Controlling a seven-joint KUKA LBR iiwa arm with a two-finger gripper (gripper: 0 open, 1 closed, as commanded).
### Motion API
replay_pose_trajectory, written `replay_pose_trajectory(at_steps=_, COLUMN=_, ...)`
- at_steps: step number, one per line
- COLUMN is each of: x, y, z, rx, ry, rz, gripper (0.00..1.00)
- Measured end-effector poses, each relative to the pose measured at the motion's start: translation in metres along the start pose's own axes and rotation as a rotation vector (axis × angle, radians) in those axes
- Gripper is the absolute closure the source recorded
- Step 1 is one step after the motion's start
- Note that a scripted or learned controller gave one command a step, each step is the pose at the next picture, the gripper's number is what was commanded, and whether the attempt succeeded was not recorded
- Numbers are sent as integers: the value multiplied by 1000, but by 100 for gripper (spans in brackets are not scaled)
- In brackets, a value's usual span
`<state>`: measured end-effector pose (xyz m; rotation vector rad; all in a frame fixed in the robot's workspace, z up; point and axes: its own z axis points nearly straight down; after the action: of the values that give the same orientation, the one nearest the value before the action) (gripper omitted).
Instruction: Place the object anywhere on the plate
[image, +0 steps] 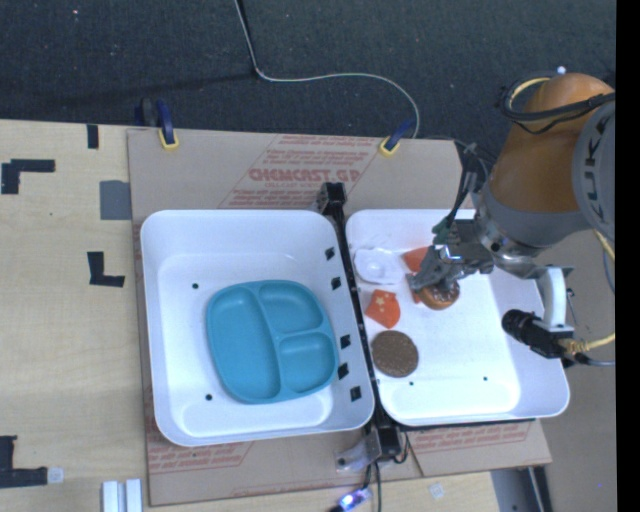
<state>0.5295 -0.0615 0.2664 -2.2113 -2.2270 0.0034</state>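
Observation:
A blue divided plate (270, 338) lies in the left white bin (165, 240). In the right bin (520, 385), my gripper (437, 274) hangs low over a small brown round object (440, 296), which peeks out just beneath it. An orange piece (414, 260) lies right beside the gripper on its left. A red strawberry-like piece (384, 308) and a flat brown disc (395, 353) lie nearer the bin's left wall. A small white item (372, 266) rests above them.
The divider wall between the two bins (345, 300) carries black clips. The arm's grey body and orange band (545, 150) overhang the right bin's upper right. A black cylinder part (530, 333) juts over the right side of that bin.

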Motion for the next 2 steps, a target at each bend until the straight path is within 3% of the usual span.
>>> replay_pose_trajectory(at_steps=2, x=98, y=21, z=35, rx=2, ry=-1, rz=1, gripper=100)
